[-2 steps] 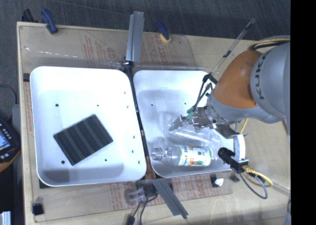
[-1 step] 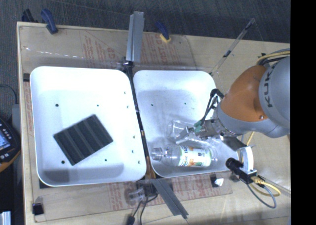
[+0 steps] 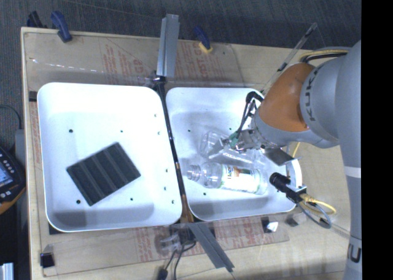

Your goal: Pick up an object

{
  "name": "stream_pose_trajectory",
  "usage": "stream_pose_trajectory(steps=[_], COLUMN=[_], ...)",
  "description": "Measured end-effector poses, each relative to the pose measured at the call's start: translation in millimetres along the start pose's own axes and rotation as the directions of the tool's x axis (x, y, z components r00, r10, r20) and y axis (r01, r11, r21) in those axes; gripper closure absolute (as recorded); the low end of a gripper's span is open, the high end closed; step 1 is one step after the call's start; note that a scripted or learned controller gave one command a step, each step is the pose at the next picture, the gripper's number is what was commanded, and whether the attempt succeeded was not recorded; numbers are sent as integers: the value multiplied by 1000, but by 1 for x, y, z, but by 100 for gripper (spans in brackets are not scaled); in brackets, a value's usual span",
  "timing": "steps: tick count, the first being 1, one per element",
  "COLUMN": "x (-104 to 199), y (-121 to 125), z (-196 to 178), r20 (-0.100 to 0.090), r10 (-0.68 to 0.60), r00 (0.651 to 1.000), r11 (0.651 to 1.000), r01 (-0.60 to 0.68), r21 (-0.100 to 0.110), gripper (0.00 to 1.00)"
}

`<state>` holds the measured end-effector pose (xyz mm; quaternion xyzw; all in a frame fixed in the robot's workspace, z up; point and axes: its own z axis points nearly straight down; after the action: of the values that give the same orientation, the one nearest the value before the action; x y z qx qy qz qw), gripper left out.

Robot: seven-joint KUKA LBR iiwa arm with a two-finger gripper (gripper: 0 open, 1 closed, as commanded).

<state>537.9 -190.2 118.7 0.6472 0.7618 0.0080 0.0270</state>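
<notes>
The grey arm (image 3: 319, 104) reaches over the right bin (image 3: 184, 113), its gripper (image 3: 236, 143) low among clear plastic bottles (image 3: 230, 171) lying in that bin. Whether it grasps anything cannot be told. A dark ribbed block (image 3: 103, 172) lies in the left bin (image 3: 49, 107), well apart from the right bin.

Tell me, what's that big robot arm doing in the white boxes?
The grey and orange arm is reaching into the right bin. Its tool is down among some clear plastic bottles, trying to pick one up. The left bin holds a dark ridged slab that nothing is touching.
</notes>
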Motion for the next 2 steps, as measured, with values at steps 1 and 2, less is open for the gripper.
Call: stream_pose_trajectory(steps=[1,2], x=[30,60], y=[68,14], z=[3,-20], r20=[-3,-36], r10=[-159,-88], r00=[987,995], r11=[987,995], r01=[159,89], r21=[-4,47], gripper=[0,0])
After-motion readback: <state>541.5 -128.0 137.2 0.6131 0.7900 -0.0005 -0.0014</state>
